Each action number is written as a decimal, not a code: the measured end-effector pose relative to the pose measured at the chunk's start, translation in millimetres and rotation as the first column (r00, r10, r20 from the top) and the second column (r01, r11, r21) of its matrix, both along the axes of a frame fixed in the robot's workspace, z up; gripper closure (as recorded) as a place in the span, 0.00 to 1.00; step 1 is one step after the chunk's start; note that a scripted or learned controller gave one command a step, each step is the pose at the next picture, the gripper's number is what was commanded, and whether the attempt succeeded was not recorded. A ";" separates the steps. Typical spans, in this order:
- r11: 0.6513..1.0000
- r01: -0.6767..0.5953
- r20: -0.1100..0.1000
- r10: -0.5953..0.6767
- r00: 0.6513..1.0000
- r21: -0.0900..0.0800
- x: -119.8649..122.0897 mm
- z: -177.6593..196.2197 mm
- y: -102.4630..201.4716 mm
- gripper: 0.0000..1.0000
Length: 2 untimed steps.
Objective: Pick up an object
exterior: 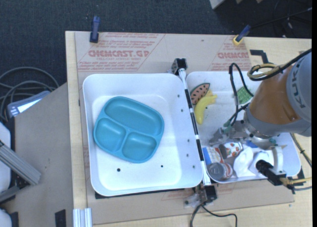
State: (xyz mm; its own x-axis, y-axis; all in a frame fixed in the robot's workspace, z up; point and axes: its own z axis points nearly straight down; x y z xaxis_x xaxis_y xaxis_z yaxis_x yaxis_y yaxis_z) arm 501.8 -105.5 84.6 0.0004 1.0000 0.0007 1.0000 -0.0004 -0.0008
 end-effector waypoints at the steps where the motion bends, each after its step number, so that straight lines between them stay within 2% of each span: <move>1: 1.000 0.001 0.001 -0.001 1.000 -0.001 0.2 9.7 0.0 1.00; 2: 1.000 0.001 0.001 -0.001 1.000 -0.001 0.1 9.7 0.0 0.00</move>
